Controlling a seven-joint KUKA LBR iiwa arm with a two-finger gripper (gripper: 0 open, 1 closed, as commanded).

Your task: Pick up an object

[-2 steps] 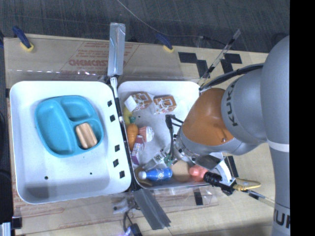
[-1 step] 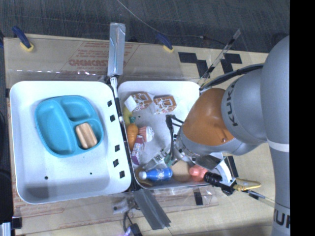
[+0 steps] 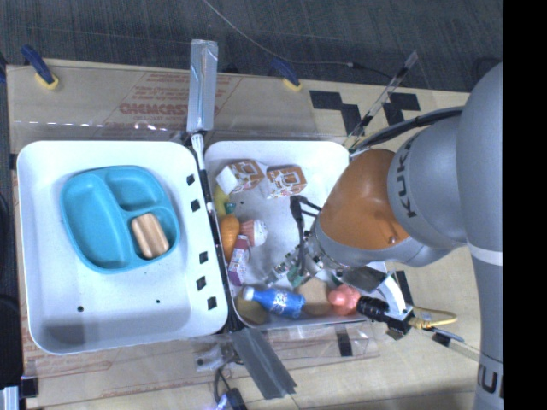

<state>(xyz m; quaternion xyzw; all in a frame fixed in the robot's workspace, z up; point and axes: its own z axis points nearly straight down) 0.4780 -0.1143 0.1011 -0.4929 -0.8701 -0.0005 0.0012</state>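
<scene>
The blue plastic bottle with a printed label is lying on its side near the front wall of the right-hand white bin. Its long axis is running almost left to right across the view, dipping slightly toward the right. Its paler end is pointing left, toward the divider between the bins. The body is showing bright blue with white marks along the label.

Just right of the bottle, a small pink rounded object is resting on the bin floor. Above and to the left, an orange carrot-shaped toy is lying close to the divider, its length running up and down the view. Two small brown-and-white snack packets are sitting side by side near the bin's far wall.

The gripper is hanging low inside the right-hand bin, just above the bottle in the view; contact with it cannot be confirmed. Whether the gripper is open or closed cannot be told, and nothing is visibly held in it.

The grey arm with the orange band is reaching in from the right, its wrist bending down over the bin and covering much of the bin's right half.

In the left-hand white bin, a light blue divided plastic tray is holding a tan cylindrical roll.
</scene>
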